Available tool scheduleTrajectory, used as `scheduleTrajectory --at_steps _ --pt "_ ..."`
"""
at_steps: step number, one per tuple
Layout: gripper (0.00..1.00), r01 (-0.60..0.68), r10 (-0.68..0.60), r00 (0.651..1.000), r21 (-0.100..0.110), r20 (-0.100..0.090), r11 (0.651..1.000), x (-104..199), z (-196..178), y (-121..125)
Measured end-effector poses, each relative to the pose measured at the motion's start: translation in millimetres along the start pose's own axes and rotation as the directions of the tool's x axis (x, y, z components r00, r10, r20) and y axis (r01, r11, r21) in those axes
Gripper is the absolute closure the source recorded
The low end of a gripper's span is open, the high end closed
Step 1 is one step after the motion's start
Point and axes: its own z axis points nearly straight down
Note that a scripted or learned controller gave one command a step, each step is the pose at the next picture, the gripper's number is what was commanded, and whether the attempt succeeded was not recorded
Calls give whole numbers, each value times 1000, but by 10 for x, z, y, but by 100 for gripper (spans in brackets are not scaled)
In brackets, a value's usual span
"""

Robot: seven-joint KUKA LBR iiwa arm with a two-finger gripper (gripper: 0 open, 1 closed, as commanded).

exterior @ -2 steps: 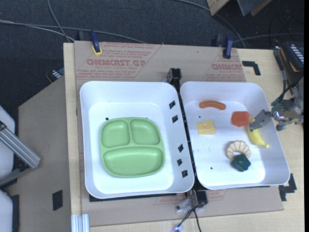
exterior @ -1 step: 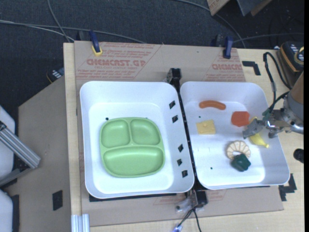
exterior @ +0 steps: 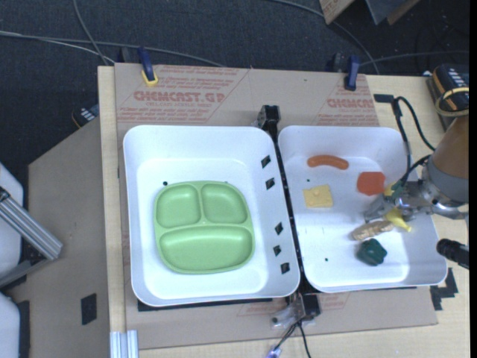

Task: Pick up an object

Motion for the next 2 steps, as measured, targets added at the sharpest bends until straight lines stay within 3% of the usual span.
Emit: scheduleTrajectory --at_steps 1,2 --pt "0 3 -3 1000 -1 -3 1000 27 195 9" --pt "100 2 -2 1000 -4 0 1000 16 80 10"
